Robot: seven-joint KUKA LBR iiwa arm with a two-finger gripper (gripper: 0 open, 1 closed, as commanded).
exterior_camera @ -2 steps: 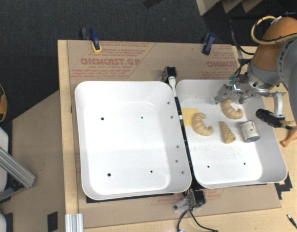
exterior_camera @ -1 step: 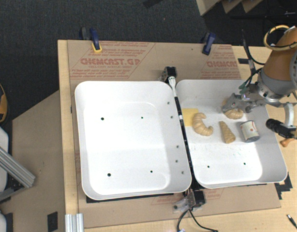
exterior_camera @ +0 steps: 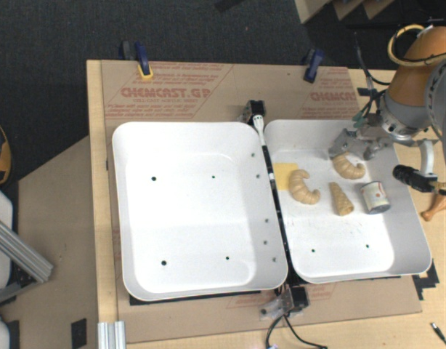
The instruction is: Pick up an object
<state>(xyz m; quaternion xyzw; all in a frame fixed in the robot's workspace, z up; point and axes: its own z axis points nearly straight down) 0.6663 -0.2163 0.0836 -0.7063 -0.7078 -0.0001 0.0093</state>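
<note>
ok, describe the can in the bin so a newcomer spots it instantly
Look in the right bin, toward its right side. The small can lies on its side there, right of the cone-shaped pastry. It alone is silvery metal with a label; its neighbours are tan bread shapes.

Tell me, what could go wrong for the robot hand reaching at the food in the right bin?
The gripper sits right above the tan curved pastry by the right white bin's far rim, so it might slip off the curved top. The small silver can and tan cone-shaped pastry lie nearby and could get bumped.
</note>
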